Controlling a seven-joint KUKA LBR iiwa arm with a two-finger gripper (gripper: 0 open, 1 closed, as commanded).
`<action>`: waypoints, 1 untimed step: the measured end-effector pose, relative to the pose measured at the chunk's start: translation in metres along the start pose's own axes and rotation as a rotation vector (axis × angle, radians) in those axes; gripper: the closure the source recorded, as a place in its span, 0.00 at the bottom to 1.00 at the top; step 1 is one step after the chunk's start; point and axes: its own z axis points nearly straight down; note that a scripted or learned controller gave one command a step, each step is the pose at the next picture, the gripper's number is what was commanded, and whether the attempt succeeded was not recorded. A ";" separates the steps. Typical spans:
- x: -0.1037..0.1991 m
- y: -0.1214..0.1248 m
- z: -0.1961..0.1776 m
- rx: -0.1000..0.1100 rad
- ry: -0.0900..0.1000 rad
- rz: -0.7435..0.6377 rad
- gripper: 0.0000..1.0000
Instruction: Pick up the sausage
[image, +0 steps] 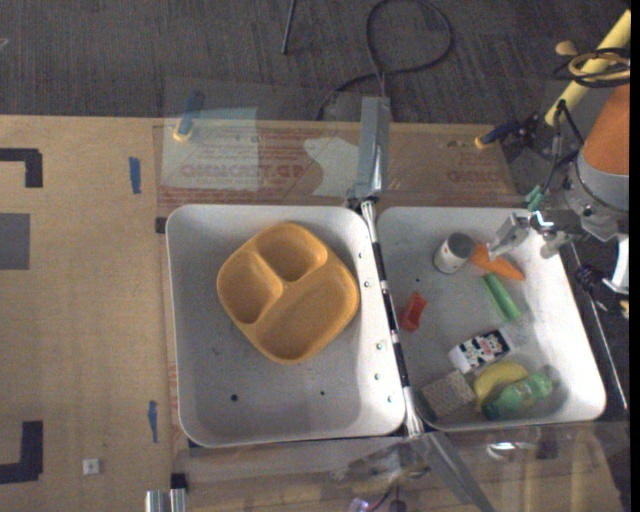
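**Sausage still in the right bin, my hand up by the far rim**

The sausage (412, 311) looks to be the small red piece lying on the floor of the right bin (575, 400), close to the divider w/ the left bin (190, 330). It lies free, nothing touching it. Its long axis runs roughly top-to-bottom in the view w/ a slight tilt, upper end leaning right, lower end toward the divider.

To do this step well, I judge I should come down straight over its middle, fingers set across the short axis so they close on the narrow sides, not the ends. Divider wall is near on one side, so keep the finger on that side off it.

Further out: a grey-white cup (455, 252), an orange carrot (497, 263) and a green stick (502, 297) sit toward the far right; a small carton (480, 350), banana (500, 378), green bottle (520, 396) and sponge (447, 394) crowd the near corner. Yellow divided plate (288, 290) sits in the left bin.

My hand (530, 228) hovers near the carrot and cup, well apart from the sausage. It grips nothing; whether fingers are spread or closed, I can't tell
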 end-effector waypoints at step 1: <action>-0.012 -0.004 -0.017 -0.003 -0.003 -0.128 0.00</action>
